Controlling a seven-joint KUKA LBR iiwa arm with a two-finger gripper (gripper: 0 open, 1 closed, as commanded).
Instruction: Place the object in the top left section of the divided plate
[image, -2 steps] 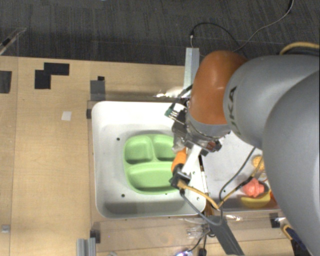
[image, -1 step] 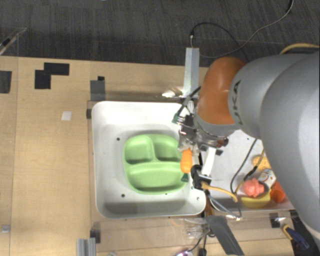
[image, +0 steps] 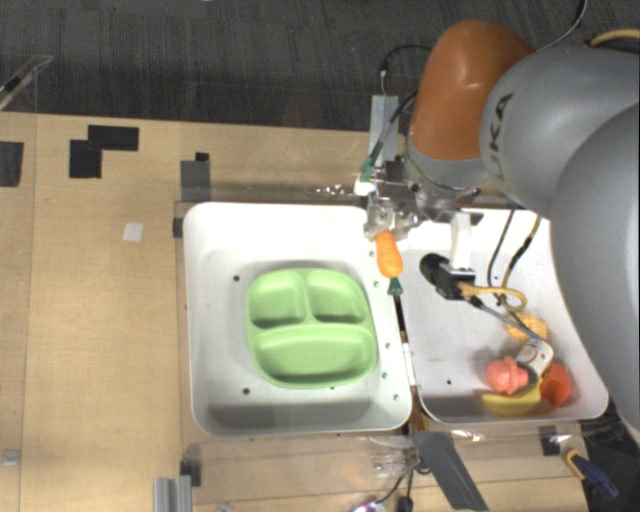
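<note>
Pincer (image: 385, 232) pinches, as far as the slanted view lets me judge, a small orange carrot (image: 388, 257) with green tip, hanging over the seam between the two bins. Transport is under way — the release is left. Green plate (image: 310, 325), smooth plastic with three sections, waits in the left white bin (image: 215, 300).

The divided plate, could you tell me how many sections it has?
3. The green divided plate has two small sections at the top, left and right, and one wide section below.

The gripper (image: 385, 228) holds an orange carrot (image: 388, 258) hanging beneath its fingers; the green divided plate (image: 310, 324) lies below-left of it
</note>
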